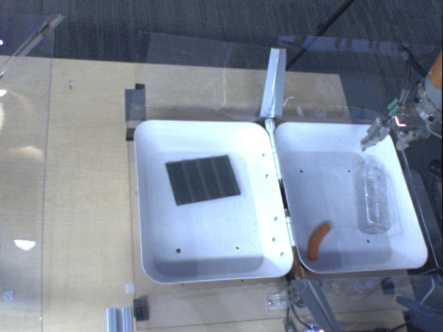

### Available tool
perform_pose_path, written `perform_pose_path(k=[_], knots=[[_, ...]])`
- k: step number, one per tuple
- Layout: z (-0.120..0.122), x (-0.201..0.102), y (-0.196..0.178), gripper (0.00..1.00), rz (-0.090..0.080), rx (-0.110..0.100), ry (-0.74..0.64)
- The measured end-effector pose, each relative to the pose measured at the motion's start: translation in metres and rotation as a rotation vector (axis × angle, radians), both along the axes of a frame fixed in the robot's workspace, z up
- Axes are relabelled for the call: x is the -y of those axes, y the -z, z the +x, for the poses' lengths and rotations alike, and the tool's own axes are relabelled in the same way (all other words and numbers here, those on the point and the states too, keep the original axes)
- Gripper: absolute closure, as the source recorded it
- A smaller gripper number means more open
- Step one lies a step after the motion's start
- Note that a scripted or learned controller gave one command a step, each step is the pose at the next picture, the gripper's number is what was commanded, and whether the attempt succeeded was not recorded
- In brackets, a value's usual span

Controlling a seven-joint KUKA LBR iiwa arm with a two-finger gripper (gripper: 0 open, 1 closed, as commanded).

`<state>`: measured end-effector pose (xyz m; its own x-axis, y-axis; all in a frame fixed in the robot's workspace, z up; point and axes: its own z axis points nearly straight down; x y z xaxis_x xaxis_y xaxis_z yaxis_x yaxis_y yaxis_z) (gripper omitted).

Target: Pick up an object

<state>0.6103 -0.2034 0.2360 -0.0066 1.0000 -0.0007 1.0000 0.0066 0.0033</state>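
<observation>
Item: pick, approach stage. My end effector [379,133] hangs at the right bin's [304,151] far right corner, gripping nothing; I cannot tell how far it is parted.

Candidates, right bin: clear plastic bottle [372,194], cylindrical, lying lengthwise at the right, just near of the end effector; orange sausage-shaped piece [318,241], curved, smooth, near centre.

Left bin [152,185]: dark ribbed flat mat [203,179].

Method: I'd descend across the bottle's width, centred, since it looks slippery and prone to roll.
</observation>
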Motion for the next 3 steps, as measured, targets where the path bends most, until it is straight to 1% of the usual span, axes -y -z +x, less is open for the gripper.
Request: perform_pose_path(k=[1, 2, 3], knots=[[-0.099, -0.077, 0.040, 0.00, 0.001, -0.001, -0.068], [-0.118, -0.106, 0.145, 0.00, -0.001, 0.013, -0.144], [-0.114, -0.107, 0.133, 1.00, -0.003, 0.022, -0.145]])
